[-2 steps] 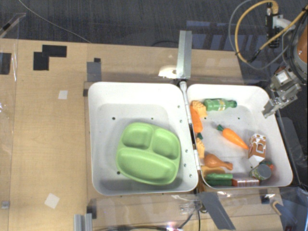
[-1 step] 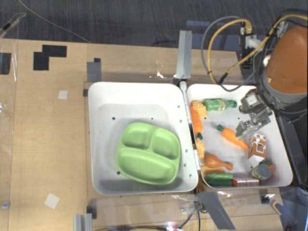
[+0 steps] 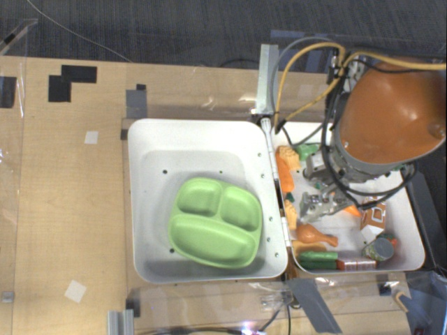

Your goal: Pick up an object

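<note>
- Orange marks the wide band of the arm (image 3: 391, 117), which comes in from three o'clock and hangs over the right bin (image 3: 412, 253), hiding much of that bin's upper half.
- The claw (image 3: 320, 204) sits below the band, low among the clutter; it is a tangle of metal from this angle, and I cannot tell whether it is open, closed or gripping anything.
- Nothing can be seen clamped in it, so I judge the pick not yet made.
- The nearest candidates lie in the right bin: a tan drumstick-shaped toy (image 3: 314, 236) just at six o'clock from the claw, and a green cylinder (image 3: 318, 260) further toward six, against the bin's near wall.
- The drumstick's long axis runs roughly nine to three, slightly tilted; the green cylinder lies the same way, parallel to the near wall.
- An orange carrot-like piece (image 3: 286, 166) stands at ten o'clock from the claw, its long axis twelve to six along the divider between bins.
- The left bin (image 3: 150, 152) holds a green divided plate (image 3: 215, 222), well apart at nine o'clock.
- My judgement: the shortest move is a small shift toward six o'clock onto the drumstick, closing across its narrow width.
</note>
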